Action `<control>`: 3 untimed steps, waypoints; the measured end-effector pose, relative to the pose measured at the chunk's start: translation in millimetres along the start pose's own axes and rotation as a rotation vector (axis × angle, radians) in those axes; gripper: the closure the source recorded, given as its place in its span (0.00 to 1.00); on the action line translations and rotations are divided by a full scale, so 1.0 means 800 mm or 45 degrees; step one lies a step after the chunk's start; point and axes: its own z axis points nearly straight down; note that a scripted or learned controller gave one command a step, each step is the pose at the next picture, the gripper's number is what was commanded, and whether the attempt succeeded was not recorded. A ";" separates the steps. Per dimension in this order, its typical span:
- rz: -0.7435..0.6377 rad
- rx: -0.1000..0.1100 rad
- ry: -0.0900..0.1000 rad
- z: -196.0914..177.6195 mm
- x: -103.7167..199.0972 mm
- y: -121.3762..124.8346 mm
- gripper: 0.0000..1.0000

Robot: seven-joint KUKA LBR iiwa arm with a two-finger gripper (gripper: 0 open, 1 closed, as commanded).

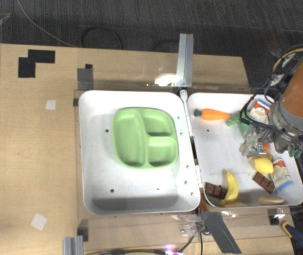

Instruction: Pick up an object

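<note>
Here, gripper low in shallow white right bin, just above rounded yellow plastic lemon, presumably lined up for grasping. Finger spread: cannot tell. Orange plastic carrot well apart; yellow banana near front wall.

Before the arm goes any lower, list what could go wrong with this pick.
1. The gripper hangs over a tight cluster: the yellow plastic lemon, the brown chocolate bar piece and a small white bottle lie close together, so it may catch two or nudge one aside.
2. The cluster lies near the right white bin's far wall, so the gripper may strike it.
</note>
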 end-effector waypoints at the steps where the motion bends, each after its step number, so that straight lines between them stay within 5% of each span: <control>1: 0.131 -0.003 -0.006 -0.049 -0.131 0.038 1.00; 2: -0.156 0.000 -0.004 -0.020 -0.063 -0.005 1.00; 3: -0.157 0.000 -0.004 -0.020 -0.063 -0.004 0.00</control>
